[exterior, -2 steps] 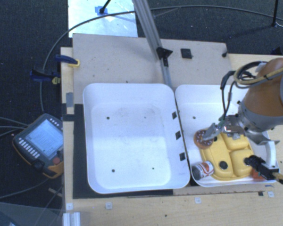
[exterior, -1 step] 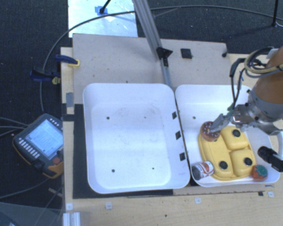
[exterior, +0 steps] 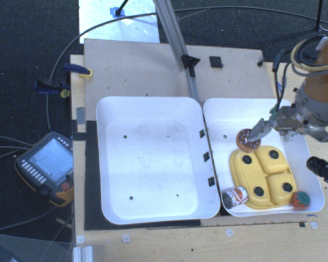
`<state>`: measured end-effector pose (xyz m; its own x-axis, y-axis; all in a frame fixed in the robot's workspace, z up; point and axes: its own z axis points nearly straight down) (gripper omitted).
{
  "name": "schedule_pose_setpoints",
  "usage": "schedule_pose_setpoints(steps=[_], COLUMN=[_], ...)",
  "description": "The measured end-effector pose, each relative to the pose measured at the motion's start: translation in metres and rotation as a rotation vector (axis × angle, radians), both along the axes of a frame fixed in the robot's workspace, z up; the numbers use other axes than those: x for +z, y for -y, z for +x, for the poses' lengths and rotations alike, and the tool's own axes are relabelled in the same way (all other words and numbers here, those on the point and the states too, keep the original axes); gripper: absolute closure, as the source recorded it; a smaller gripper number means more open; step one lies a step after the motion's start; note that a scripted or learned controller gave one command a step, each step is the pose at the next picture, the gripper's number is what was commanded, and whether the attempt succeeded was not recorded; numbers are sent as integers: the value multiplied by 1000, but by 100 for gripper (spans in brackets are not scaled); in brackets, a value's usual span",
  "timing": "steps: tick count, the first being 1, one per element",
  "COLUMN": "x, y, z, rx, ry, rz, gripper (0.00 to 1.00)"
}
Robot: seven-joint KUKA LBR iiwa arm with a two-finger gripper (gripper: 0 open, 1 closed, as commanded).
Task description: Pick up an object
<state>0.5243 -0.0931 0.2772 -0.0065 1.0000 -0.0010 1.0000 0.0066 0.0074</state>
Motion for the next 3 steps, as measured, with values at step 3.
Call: schedule_pose_setpoints(steps=[3], x=[3], y=[-105], z=[5], rx=[4], ry=[-7], rz=[3], gripper=[100])
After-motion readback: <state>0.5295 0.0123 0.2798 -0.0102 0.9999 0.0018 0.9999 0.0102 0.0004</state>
